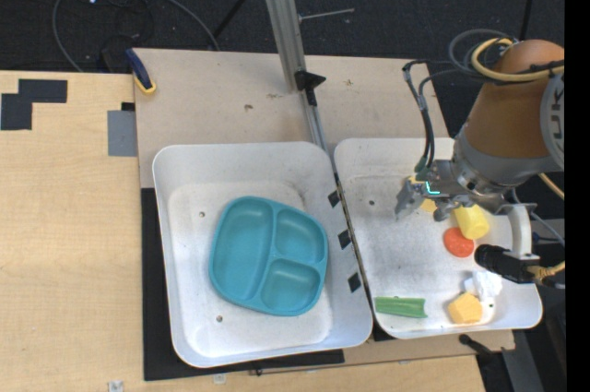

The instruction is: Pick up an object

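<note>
Green block point(399, 307) and orange-yellow piece point(466, 310) are lying along right bin's point(387, 224) near edge; red ball point(458, 242) and yellow object point(473, 221) are sitting just beside end effector point(419, 196), finger state undeterminable. Descent is best centred over one item.

Teal divided plate point(269, 255) in left bin point(175, 187)

The arm point(512, 118) covers the right bin's point(387, 289) far right corner and part of a yellow object point(473, 220) beside it.
</note>
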`<state>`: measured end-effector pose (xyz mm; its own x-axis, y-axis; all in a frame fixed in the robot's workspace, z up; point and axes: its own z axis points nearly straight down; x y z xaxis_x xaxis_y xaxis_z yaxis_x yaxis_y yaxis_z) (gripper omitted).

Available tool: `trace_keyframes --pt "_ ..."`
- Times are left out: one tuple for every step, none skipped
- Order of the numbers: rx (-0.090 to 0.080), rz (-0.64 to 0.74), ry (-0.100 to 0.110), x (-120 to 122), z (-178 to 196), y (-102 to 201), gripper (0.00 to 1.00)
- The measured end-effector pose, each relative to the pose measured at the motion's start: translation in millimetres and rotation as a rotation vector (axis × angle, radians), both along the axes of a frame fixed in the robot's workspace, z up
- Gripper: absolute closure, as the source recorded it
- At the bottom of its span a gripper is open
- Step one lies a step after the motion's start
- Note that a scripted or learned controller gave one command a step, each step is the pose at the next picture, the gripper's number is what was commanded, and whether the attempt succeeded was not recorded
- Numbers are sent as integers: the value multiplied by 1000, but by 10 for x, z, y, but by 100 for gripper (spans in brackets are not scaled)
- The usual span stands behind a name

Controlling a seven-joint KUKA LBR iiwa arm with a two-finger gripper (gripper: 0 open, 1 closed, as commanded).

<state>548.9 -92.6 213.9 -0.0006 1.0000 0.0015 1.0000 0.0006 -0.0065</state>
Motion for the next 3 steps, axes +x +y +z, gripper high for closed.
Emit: trace_keyframes --pt "0 0 -2 6 10 -1 0" --pt "-1 -1 2 82 -515 -49 0" --pt "0 -1 1 106 -960 -68 0"
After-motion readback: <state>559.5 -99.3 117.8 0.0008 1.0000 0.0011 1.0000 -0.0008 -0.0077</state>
